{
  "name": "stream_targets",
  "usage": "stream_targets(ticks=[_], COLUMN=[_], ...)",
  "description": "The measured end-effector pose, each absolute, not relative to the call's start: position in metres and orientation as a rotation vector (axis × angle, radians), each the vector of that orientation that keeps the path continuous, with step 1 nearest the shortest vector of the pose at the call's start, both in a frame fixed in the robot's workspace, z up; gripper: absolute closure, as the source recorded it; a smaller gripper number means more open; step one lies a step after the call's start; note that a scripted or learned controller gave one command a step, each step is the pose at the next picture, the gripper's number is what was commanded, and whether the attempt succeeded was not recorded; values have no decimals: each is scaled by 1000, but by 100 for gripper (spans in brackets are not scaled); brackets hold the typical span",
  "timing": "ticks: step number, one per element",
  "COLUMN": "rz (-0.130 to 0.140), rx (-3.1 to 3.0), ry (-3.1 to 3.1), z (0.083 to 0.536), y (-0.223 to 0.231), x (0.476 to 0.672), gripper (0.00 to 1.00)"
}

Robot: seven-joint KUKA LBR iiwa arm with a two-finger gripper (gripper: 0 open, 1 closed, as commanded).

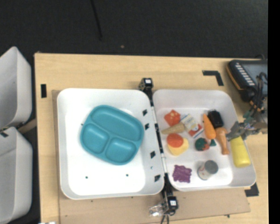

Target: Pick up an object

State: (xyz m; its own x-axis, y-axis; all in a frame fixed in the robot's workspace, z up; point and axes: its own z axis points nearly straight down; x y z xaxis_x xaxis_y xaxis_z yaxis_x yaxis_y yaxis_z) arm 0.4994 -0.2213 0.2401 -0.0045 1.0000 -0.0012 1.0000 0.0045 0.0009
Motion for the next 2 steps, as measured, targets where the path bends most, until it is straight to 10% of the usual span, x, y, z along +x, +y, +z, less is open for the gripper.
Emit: stream_targets(ticks=[2], rz=[-1], rx=[2217], ry=[2227], z=[235], y=[-103], x=[529], gripper=[100])
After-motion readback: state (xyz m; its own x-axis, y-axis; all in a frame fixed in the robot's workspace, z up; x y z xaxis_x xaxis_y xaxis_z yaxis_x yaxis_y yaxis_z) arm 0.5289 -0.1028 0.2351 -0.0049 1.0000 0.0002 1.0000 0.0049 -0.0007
